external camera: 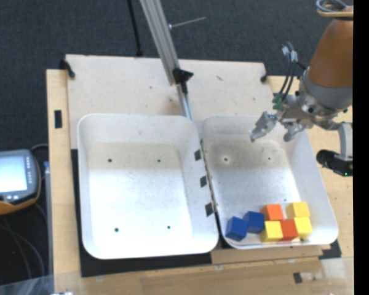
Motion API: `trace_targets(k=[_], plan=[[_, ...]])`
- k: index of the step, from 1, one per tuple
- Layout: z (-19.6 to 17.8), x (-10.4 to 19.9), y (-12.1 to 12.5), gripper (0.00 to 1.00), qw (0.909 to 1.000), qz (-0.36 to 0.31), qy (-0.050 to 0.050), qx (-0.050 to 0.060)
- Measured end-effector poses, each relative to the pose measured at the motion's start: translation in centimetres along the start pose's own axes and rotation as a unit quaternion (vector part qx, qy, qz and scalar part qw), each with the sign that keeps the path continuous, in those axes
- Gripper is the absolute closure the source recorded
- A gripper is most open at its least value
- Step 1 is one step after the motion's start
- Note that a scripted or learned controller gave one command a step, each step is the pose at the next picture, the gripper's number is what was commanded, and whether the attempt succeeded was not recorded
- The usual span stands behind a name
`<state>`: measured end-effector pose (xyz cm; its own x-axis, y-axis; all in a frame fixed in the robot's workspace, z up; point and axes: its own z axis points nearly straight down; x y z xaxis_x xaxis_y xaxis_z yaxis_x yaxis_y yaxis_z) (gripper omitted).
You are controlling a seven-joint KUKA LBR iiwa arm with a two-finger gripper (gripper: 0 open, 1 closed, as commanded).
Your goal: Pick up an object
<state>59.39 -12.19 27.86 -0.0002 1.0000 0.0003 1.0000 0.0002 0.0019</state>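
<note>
Several small cubes lie clustered in the near corner of the right bin (246, 171): two blue cubes (245, 224), two orange ones (281, 220) and yellow ones (299, 217). My gripper (274, 129) hangs over the bin's far right part, well away from the cubes. Its two fingers (261, 126) stand apart and open, with nothing between them.
The left bin (138, 183) sits beside the right one, with a ridge between them. A slanted metal pole (163, 39) rises behind the bins. A small screen device (11, 177) lies off the bench to the left.
</note>
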Motion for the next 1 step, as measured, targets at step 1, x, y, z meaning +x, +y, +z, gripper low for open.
trace_targets(k=[1], plan=[[5.22, -6.20, -7.18, 0.00, 1.0000, 0.004, -0.001, 0.004]])
